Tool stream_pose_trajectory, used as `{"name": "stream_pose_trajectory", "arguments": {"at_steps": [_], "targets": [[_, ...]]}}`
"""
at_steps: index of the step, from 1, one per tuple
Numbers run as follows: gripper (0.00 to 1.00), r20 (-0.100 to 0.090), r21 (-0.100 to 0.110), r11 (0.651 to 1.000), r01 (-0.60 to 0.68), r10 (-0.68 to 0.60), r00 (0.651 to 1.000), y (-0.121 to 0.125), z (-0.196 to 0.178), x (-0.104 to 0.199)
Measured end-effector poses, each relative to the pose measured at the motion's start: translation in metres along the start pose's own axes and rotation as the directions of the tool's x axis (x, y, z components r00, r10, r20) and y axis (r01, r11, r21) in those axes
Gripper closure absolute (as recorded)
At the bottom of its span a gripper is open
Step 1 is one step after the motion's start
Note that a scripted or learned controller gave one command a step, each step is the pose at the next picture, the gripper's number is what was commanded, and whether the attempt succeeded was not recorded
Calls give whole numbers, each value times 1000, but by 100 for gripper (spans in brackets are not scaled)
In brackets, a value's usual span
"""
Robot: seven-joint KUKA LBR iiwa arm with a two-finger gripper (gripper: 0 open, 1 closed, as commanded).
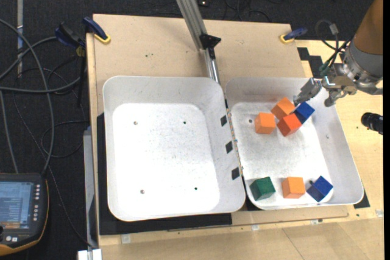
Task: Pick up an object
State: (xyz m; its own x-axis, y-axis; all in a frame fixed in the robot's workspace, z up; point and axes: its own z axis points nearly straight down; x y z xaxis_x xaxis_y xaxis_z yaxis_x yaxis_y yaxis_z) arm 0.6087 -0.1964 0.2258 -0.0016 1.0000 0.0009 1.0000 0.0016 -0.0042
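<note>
The end effector hangs over the far right corner of the right bin, and its two fingers stand apart, open, with nothing between them. One finger points down-left toward a blue cube that lies just below it, very near but, as far as I can judge, not touching.

Directly beside this blue cube, further to the left of the end effector, is a tight group: a red cube, an orange cube behind it, and another orange block a little apart. Well below the end effector, along the near wall of the bin, stand a green cube, an orange one and a second blue one. The left bin is far to the left.

The cubes look small, light and stiff, probably painted wood or foam, with flat faces that a two-finger grip can take on opposite sides. The painted faces may be a bit slippery. The nearest blue cube is tilted against the red one, so its free faces are few; the fingers could push the neighbours.

The arm's upper part is cut off at the right edge. Whether the clustered cubes rest on each other is hard to make out.
</note>
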Motion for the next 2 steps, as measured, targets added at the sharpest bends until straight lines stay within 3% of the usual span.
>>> {"name": "stream_pose_trajectory", "arguments": {"at_steps": [1,2], "targets": [[0,1,-3,1000,2,-2,1000,1,-3,0],[0,1,-1,1000,-2,2,1000,2,42,-5]]}}
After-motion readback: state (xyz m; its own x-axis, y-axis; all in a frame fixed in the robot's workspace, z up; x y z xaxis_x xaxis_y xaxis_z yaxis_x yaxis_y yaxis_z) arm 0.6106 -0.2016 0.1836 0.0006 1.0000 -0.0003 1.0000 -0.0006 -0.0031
